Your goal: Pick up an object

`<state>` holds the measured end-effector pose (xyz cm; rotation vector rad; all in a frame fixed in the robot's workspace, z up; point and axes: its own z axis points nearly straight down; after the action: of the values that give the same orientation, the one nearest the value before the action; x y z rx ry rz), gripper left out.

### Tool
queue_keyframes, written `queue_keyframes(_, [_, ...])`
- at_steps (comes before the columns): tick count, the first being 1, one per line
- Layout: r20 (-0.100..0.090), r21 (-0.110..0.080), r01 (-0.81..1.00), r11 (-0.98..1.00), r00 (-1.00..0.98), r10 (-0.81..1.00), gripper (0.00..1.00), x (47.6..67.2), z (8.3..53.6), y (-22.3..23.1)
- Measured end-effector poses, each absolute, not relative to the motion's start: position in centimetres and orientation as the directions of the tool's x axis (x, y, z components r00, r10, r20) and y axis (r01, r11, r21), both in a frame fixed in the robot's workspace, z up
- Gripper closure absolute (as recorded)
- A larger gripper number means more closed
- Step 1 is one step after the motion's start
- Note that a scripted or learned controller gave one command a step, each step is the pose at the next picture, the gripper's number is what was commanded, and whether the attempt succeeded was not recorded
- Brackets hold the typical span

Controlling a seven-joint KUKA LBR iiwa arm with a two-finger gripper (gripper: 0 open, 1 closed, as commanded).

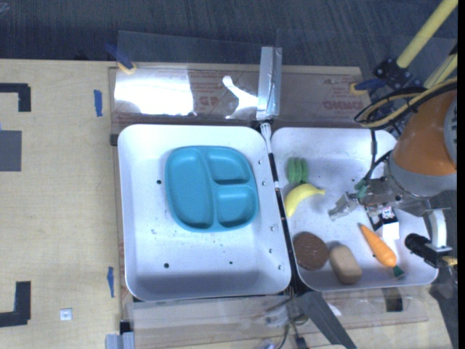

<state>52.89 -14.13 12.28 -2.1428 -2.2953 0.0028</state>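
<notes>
The right bin (341,147) holds several toy foods. A green vegetable piece (296,171) lies near its left wall, with a yellow banana (299,196) just below it. Along the front sit a round brown cookie (311,251) and a tan potato (346,262). An orange carrot (379,246) lies to their right. My gripper (356,201) hangs over the middle right of this bin, right of the banana and just above the carrot's top end. The grey arm with its orange band (429,147) reaches in from the right and hides the bin's right wall.
The left bin (138,217) holds a blue divided plate (212,187). A metal divider (276,195) separates the two bins. Cables and a yellow pole (429,24) stand at the back right. Tan bench surface (58,195) lies to the left.
</notes>
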Motion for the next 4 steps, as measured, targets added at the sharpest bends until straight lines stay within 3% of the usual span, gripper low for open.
queue_keyframes(1, [-0.003, 0.007, 0.983, 0.185, -0.185, 0.983, 0.0, 53.8, 22.1, -14.3])
queue_keyframes(2, [0.002, -0.006, 0.996, 0.093, -0.093, 0.996, 0.0, 55.2, 19.2, -12.1])
queue_keyframes(3, [-0.003, 0.0, 0.998, 0.055, -0.055, 0.998, 0.0, 52.8, 21.5, -19.4])
queue_keyframes(4, [0.014, 0.001, 0.998, 0.065, -0.065, 0.998, 0.0, 54.1, 9.7, -21.0])
